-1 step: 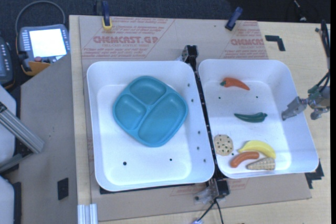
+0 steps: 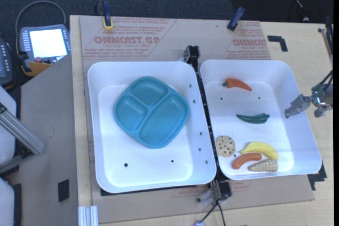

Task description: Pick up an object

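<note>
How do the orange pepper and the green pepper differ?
Colour: the orange pepper is orange-red with a green stem end; the green pepper is dark green all over. Place: the orange pepper lies nearer the far wall of the right bin, the green pepper nearer its middle. Both are slim, slightly curved, lying flat and roughly crosswise in that bin, untouched.

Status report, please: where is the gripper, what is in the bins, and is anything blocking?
Gripper at right bin's right rim, holding nothing. Carrot, green pepper, cookie, banana, sausage untouched. Blue plate in left bin. Nothing blocking.
</note>
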You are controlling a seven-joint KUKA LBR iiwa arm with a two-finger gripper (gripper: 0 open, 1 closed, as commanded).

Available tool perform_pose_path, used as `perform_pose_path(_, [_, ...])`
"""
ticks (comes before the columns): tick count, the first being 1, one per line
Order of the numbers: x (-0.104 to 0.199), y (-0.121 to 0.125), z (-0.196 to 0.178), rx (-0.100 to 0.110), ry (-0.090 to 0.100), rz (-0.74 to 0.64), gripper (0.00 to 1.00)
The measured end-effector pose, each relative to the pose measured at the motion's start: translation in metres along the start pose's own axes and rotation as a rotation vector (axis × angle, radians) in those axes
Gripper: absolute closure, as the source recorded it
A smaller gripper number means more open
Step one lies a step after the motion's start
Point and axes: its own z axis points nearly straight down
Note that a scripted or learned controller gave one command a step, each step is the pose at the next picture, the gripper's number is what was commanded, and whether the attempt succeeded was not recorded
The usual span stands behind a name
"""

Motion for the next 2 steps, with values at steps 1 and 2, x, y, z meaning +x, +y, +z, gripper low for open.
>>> perform_pose_path(1, [0.007,0.001,0.044,0.005,0.003,0.0,0.0])
perform_pose_path(2, [0.011,-0.006,0.09,0.006,0.004,0.0,0.0])
